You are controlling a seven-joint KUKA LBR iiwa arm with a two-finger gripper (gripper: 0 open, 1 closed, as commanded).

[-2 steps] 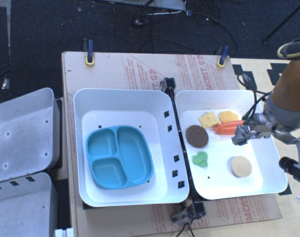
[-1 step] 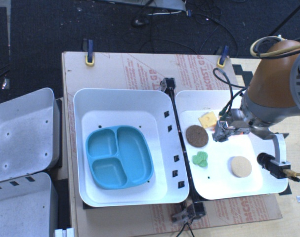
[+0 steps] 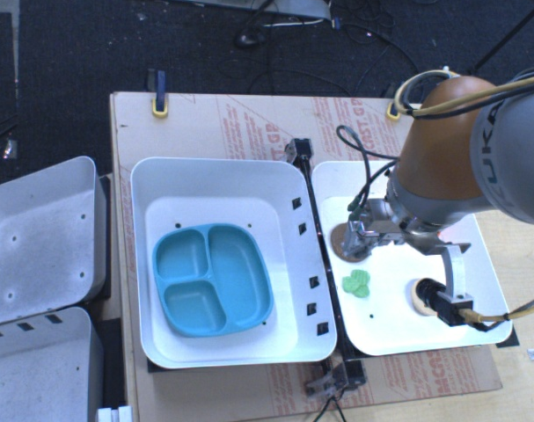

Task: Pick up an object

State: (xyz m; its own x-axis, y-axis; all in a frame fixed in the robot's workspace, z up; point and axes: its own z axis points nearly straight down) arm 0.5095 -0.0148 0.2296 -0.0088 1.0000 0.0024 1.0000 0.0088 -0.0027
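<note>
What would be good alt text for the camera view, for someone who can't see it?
A grey robot arm with an orange band reaches from the right over the right shallow white bin, which holds a small green crumpled object and a small tan round object. The left shallow white bin holds a blue plastic divided plate.

left bin [image 3: 152, 200]: blue tray [image 3: 212, 278] fills floor, rim margin free | right bin [image 3: 478, 337]: arm [image 3: 451, 161] overhangs top, green piece [image 3: 358, 282] near divider, front floor open
</note>
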